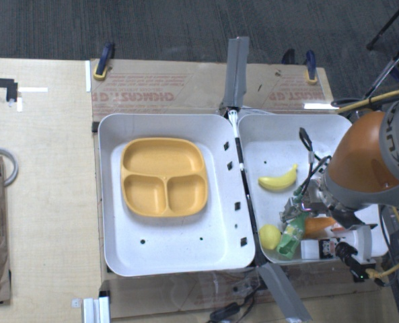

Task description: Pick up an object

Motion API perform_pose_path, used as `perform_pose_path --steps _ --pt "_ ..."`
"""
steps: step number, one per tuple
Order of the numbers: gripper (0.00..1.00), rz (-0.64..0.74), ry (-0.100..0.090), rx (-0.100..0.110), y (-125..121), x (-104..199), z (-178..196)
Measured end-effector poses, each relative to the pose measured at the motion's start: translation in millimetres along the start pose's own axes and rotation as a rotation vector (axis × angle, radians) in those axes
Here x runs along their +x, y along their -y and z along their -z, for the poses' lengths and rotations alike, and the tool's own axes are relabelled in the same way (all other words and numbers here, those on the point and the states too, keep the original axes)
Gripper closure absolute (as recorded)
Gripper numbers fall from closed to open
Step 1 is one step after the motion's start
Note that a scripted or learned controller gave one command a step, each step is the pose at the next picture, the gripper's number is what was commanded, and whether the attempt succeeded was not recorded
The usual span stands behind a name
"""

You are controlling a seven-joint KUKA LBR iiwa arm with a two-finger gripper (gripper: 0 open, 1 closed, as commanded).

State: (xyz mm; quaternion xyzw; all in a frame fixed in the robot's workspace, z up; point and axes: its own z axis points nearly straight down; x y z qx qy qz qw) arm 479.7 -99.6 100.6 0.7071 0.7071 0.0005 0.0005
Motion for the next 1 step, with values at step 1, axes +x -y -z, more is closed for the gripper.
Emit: perform_pose_path --steps 1 --pt "1.00 0.132 0.001 0.003 -65.1 73.1 90.4"
